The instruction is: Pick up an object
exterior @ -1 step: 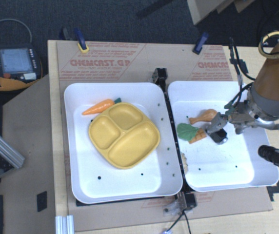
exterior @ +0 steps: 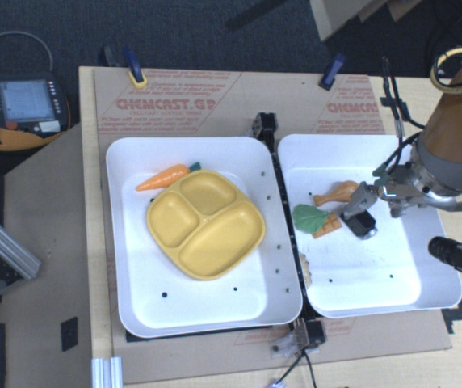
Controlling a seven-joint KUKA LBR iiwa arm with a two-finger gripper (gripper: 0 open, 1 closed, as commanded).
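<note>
A desk [exterior: 215, 103] carries two white bins: the left bin [exterior: 134, 241] holds a yellow divided plate [exterior: 206, 224] with a toy carrot [exterior: 162, 177] touching its upper edge. In the right bin [exterior: 376, 281], the grey arm's gripper [exterior: 359, 221] hangs low beside a green-leafed toy [exterior: 312, 218] and an orange toy piece [exterior: 336, 193]; whether it is parted or closed, I cannot tell.

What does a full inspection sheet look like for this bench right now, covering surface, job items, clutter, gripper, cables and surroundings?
Surface: cardboard-covered bench bearing left bin and right bin.
Job's things: toy carrot beside yellow divided plate, left bin; green leaf toy and orange toy pieces, right bin.
Clutter: nothing seen.
Gripper: gripper low over right bin, beside the toys.
Cables: black cable by the arm.
Surroundings: teach pendant at left.
</note>
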